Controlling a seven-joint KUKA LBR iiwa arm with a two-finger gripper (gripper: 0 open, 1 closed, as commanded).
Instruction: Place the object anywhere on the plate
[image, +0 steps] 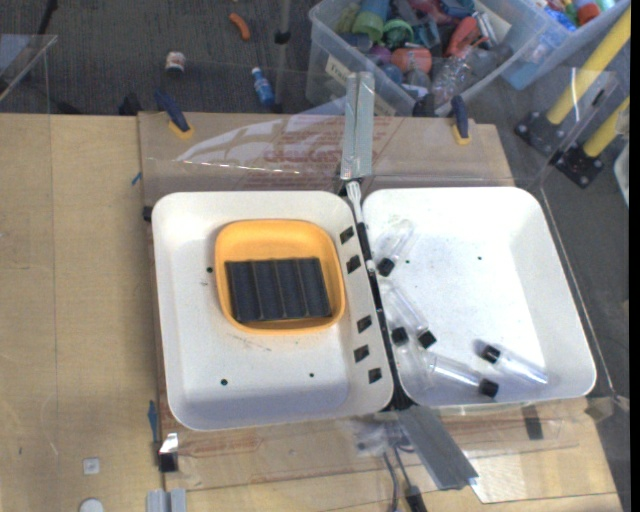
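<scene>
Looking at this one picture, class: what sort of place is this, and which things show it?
Probably a robotics lab or test bench. Two white bins sit clamped side by side on a wooden bench, one holding an orange plate, and a clear tub of mixed toys waits on the floor behind.

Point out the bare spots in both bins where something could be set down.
Left bin: bare floor below and left of the orange plate. Right bin: open upper-right floor. Crowded: clear tubes along its left wall and lower middle.

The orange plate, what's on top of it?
A dark ribbed block lies flat on the plate, covering most of its middle. The plate's surface under the block is hidden.
</scene>
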